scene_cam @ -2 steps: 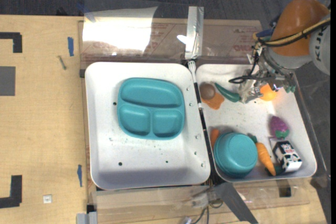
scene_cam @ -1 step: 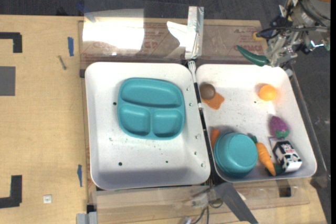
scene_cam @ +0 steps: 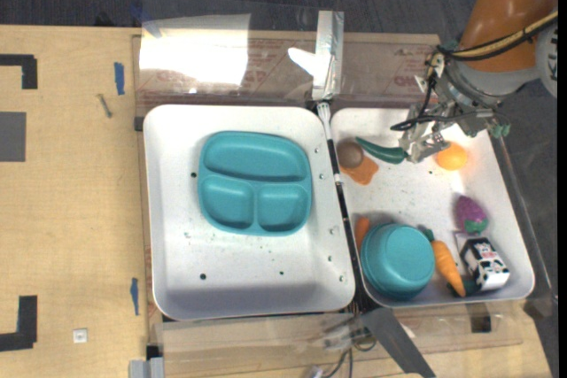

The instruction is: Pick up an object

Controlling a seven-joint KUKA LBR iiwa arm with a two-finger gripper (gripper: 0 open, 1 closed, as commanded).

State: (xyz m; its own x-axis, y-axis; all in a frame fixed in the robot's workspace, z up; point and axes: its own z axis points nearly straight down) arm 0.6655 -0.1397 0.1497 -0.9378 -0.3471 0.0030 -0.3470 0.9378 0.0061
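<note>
Inventory, looking down at a slant on the light wooden tabletop.

1. Left shallow white bin: you have one item in it, a teal plastic plate w/ three compartments, sitting centre. Bare white floor all round it, widest along the near edge and near-left corner.

2. Right shallow white bin: crowded. Open floor you can use is the middle strip, betw. the far cluster and the near row.

3. Far cluster, right bin: dark green curved pepper-like piece, small brown round object w/ an orange flat piece just beside it, close to the divider betw. bins. Orange round fruit to the right, near the far wall.

4. Near row, right bin: teal round bowl against the near wall; orange carrot just beside it on the right, another orange bit at its left; black-and-white toy block in the near-right corner; purple bumpy fruit just above that.

5. Tool: hangs low at the far end of the right bin, betw. green piece and orange round fruit, tips near the green piece's right end. Whether the tool is released or clenched, can't tell; no item visibly in its grip.

6. Grey arm w/ orange band comes in from upper right, over the bin's far-right corner.

7. Clear plastic sheeting lies behind both bins.
</note>
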